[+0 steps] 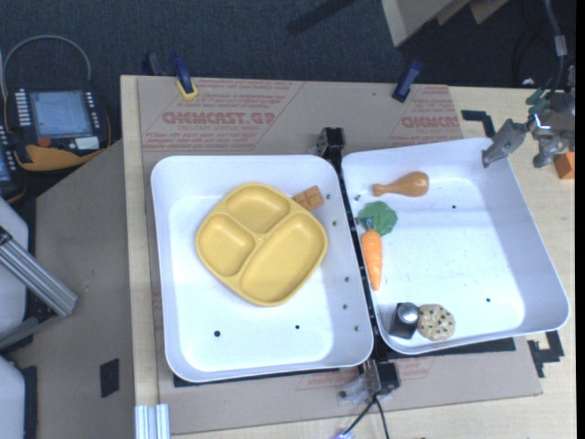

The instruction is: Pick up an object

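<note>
Beyond right bin [535, 273] far corner: tool [512, 140] hovering, finger state unclear, carrot [372, 256] well apart.

Bright, even overhead light, soft shadows, mild glare on the white bins [183, 318], slightly soft focus.

cam: my one fixed view above the bench | facing: down at a slant | range: far enough to frame left bin [174, 273] and right bin [521, 245] whole
</note>
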Action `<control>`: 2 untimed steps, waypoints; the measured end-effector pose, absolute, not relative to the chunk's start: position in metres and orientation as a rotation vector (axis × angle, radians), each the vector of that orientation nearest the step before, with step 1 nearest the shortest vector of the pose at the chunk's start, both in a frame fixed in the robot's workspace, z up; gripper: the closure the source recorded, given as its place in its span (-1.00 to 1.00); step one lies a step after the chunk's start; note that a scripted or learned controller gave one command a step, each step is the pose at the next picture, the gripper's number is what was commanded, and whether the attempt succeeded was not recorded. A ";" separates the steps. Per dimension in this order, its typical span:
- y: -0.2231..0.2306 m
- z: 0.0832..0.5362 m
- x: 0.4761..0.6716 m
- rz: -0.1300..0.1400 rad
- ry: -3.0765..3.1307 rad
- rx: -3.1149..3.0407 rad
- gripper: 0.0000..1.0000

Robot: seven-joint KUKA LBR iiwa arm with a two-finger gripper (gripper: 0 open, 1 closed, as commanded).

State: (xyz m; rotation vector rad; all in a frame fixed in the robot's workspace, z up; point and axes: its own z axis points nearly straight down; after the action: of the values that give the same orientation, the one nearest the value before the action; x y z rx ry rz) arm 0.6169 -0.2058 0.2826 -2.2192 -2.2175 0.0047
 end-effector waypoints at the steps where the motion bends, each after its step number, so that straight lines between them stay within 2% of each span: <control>1: -0.206 0.285 0.618 0.001 -2.222 -2.221 -1.00; 2: -0.209 0.244 0.619 0.002 -2.220 -2.221 -1.00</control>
State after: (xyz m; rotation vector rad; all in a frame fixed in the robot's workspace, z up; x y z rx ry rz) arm 0.6189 -0.2090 0.2443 -2.2207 -2.2202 0.0023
